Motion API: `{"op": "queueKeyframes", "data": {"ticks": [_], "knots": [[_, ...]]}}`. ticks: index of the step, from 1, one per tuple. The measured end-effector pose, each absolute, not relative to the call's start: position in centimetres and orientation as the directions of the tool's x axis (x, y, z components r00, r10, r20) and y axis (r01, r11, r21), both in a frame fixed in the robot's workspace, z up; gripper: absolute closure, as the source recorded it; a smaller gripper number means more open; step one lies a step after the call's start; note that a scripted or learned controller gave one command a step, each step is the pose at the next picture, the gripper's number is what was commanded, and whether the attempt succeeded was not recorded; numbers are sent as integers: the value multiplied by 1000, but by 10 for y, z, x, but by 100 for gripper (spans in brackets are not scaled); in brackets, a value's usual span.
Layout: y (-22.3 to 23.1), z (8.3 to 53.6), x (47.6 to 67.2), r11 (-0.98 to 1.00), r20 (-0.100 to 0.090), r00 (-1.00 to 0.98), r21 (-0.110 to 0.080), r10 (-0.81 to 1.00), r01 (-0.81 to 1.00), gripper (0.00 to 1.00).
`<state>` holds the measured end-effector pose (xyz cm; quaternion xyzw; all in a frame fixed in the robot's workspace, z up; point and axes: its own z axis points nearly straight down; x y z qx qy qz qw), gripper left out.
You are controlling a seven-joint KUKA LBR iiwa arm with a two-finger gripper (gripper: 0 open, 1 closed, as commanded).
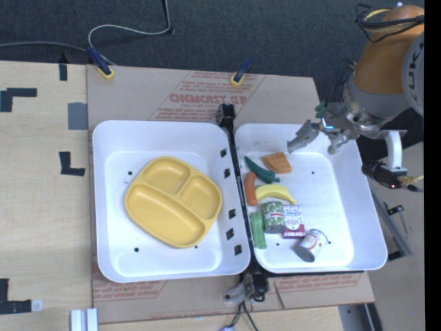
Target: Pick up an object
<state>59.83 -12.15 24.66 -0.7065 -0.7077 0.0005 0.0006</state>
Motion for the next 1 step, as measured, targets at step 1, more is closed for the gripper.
{"op": "queueKeyframes", "data": {"ticks": [1], "knots": [[-120, 87, 557, 1, 1, -1, -1, 1000, 1000, 0]]}}
